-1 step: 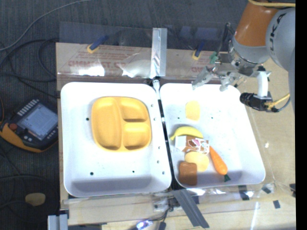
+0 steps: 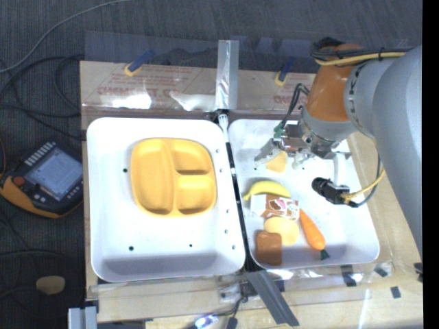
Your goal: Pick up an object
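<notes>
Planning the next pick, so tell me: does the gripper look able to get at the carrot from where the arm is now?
Probably yes. The carrot lies in the right bin with its right side and top uncovered; only the small carton and a pale yellow piece sit to its left. The gripper hovers at a cheese wedge farther back.

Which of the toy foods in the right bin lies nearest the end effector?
The small pale-yellow cheese-like wedge, directly beneath the end effector. The yellow banana, orange carrot and brown block lie farther toward the bin's front.

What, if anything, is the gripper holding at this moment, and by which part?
It cannot be told. The gripper is low in the right bin, right at a small yellow wedge, but no clear grip on it is visible.
</notes>
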Available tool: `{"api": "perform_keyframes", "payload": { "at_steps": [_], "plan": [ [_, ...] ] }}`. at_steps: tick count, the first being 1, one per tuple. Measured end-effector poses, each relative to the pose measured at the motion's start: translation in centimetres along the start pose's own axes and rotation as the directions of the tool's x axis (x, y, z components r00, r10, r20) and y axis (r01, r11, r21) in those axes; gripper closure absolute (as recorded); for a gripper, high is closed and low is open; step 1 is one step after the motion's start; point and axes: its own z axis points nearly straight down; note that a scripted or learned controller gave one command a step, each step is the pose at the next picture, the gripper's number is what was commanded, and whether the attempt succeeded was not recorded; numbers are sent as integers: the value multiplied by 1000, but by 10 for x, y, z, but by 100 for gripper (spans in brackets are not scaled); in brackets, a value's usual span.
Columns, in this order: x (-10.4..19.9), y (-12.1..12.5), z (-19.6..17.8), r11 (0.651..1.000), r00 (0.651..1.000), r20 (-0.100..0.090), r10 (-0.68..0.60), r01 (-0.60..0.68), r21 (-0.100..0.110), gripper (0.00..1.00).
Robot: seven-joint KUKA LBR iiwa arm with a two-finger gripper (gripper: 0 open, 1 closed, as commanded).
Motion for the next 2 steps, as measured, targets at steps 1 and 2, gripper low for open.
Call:
{"api": "perform_keyframes", "payload": {
  "at_steps": [1, 2],
  "plan": [
    [0, 0, -9, 1000, 1000, -2, -1, 1, 0, 100],
    [0, 0, -9, 1000, 1000, -2, -1, 1, 0, 0]
  ]
}}
